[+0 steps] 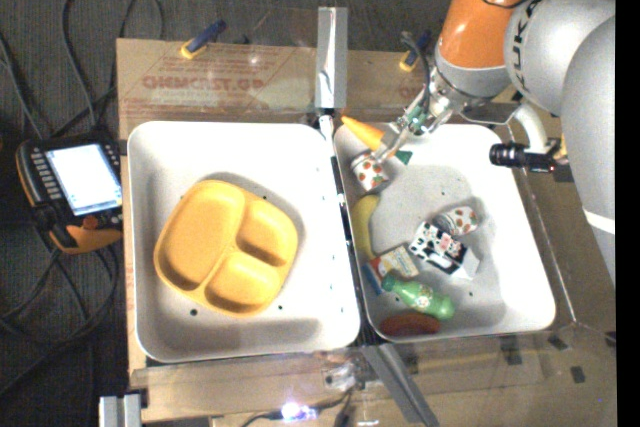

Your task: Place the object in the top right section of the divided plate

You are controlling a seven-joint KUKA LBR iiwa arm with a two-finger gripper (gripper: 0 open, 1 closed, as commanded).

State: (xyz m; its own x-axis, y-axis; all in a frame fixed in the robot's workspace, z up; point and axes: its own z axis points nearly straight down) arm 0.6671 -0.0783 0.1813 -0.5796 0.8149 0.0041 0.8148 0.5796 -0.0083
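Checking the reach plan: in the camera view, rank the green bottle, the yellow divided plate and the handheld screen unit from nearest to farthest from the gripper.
From the gripper, at the right bin's back left corner:
1. Green bottle, front of the right bin.
2. Yellow divided plate, middle of the left bin.
3. Handheld screen unit, outside the bins at the far left.

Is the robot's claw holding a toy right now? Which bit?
I can't tell. The claw is low in the right bin, right by a spotted white toy, but a grip isn't visible.
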